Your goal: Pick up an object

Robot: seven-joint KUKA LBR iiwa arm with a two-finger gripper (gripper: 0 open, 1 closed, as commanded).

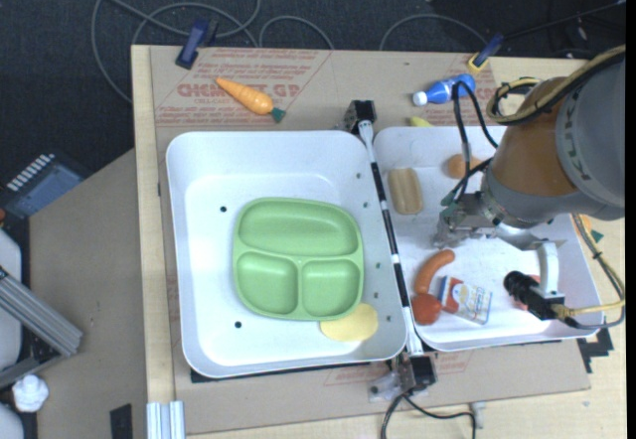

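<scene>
Your L bin (pixel 199 228) holds a green divided tray (pixel 297 258) w/ a pale yellow piece (pixel 350 326) touching its near-right corner. R bin (pixel 422 144) has a tan bread-like block (pixel 404 191), an orange-red sausage (pixel 431 271), a small red piece (pixel 426 307) and a printed packet (pixel 465 298). Gripper (pixel 465 224) sits low over the R bin just above the sausage; can't tell its grip state from here.

2 shallow white bins (pixel 199 258) of smooth, slightly glossy plastic; a green divided tray (pixel 296 256), matt plastic; a bench top (pixel 298 79) of rough brown cardboard with red print; a glossy orange plastic carrot (pixel 246 95).
</scene>
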